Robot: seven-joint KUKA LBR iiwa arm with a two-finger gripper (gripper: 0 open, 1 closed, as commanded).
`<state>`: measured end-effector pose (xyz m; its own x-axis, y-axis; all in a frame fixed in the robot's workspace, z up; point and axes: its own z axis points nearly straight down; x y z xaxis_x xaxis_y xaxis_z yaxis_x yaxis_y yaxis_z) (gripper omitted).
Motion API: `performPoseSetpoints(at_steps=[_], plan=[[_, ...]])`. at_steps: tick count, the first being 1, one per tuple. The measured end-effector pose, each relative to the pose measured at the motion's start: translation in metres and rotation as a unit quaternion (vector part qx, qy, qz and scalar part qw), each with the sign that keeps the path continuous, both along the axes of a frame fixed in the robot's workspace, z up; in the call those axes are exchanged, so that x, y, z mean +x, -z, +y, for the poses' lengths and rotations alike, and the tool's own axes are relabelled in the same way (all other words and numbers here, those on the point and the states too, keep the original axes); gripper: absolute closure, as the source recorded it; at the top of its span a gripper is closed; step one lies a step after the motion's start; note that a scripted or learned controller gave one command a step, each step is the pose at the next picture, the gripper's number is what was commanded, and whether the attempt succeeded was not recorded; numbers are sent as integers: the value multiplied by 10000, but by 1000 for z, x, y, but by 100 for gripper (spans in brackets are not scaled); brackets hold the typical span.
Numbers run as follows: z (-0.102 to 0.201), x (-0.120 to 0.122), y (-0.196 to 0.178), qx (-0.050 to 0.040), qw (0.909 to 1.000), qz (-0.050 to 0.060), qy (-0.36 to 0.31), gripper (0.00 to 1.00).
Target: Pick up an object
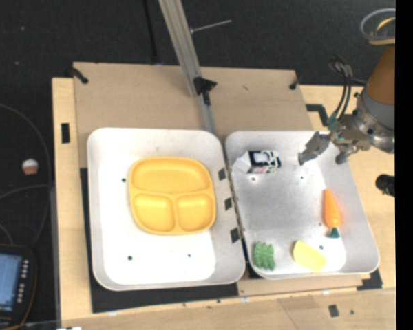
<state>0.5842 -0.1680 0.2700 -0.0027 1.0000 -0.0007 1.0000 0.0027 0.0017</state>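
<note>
Leftward, one white bin (110, 253) holds a yellow divided tray (172, 194); the other bin (354, 212) holds carrot (331, 209), lemon (308, 256), green piece (263, 254). Jaws (327, 150) apart, empty.

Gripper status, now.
Two-finger gripper: open, fingers spread, holding nothing, above the right white bin near its upper right corner.

My table (151, 102) is pale wood with a brown board laid across its far half. Around it lies dark, speckled floor (55, 26). A grey metal pole (182, 40) slants up from the table's far edge. A lit screen (7, 280) sits beyond the near left corner, black cables (7, 115) trailing nearby.
</note>
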Motion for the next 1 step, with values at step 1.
performPoseSetpoints(at_steps=[1], plan=[[0,0,0,2,10000,-1,1,0]])
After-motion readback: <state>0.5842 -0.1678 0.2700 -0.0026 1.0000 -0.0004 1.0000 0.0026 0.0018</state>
